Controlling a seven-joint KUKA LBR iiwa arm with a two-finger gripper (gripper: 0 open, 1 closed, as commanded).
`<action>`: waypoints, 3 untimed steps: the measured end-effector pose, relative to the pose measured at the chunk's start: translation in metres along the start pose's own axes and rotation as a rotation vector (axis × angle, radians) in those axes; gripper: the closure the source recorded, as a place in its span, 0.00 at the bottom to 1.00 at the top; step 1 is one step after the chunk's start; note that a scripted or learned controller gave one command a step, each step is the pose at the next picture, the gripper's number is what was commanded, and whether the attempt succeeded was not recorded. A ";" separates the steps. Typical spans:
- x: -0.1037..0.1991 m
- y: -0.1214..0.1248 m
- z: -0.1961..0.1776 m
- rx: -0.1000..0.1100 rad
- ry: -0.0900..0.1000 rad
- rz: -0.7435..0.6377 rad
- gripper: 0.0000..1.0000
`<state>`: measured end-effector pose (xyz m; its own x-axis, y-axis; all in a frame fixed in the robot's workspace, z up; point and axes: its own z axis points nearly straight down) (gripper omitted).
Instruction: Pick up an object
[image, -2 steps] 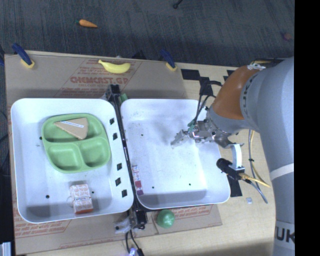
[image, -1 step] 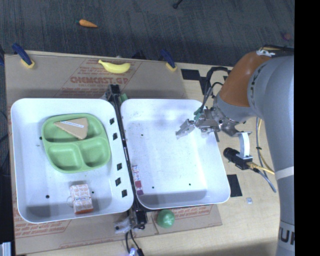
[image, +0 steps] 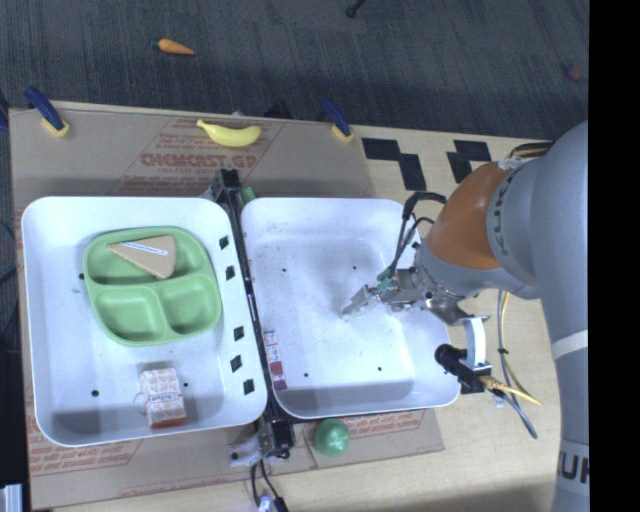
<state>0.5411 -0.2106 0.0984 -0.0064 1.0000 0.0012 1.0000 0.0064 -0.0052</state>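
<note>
Jaws (image: 362, 298) hang low in the right bin (image: 300, 390), whether apart I cannot tell; likeliest pick, the small wrapped packet (image: 162, 395) in the left bin (image: 50, 330), looks light, crinkly; grip its flat sides

Tray (image: 110, 310) with wedge (image: 146, 256) sat in left bin (image: 40, 330), packet (image: 163, 396) before it, gripper (image: 372, 297) over right bin (image: 300, 250), ball (image: 331, 436) before bins.

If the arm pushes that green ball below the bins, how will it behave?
The green ball looks round and smooth, so it would probably roll. It sits on flat cardboard against the right bin, so it may run toward the bench edge.
</note>
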 end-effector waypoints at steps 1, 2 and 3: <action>-0.001 0.067 -0.040 -0.006 -0.001 0.001 0.00; -0.001 0.116 -0.058 -0.006 -0.001 0.001 0.00; 0.005 0.068 0.007 -0.001 -0.001 0.000 0.00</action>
<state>0.6088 -0.2055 0.0914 -0.0065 1.0000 0.0006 1.0000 0.0065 -0.0040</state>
